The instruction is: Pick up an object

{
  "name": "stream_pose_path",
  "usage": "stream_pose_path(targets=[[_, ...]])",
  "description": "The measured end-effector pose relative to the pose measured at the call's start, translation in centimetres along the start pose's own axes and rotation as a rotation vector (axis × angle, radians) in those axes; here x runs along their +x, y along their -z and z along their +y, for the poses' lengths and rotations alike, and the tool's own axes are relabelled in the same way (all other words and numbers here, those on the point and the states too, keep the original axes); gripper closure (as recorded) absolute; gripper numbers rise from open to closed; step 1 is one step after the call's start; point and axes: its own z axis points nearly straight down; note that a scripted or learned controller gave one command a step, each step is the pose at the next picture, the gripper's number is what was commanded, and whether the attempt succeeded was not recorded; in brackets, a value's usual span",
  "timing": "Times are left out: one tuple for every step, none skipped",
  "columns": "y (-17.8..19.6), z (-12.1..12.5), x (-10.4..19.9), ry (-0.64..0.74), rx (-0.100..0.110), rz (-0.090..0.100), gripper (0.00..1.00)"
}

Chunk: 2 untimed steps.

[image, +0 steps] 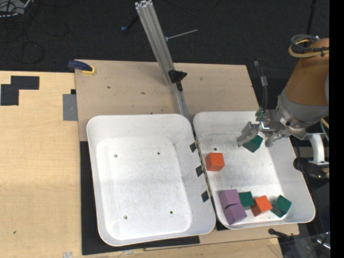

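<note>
End effector (257,138), fingers apart around what looks like a green block (253,143), above the right bin (301,211).

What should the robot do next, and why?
Probably lift a little, straight up. The pincer seems to have a green block between its fingers, over the right bin. Rising keeps it away from the orange cube and the blocks heaped at the bin's near edge.
</note>
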Motion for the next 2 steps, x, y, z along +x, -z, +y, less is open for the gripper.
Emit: stream_pose_path(targets=[[0.3, 0.1, -0.1, -0.002, -0.006, -0.001, 0.00], [-5.9, -0.4, -0.7, -0.002, 0.001, 0.000, 0.00]])
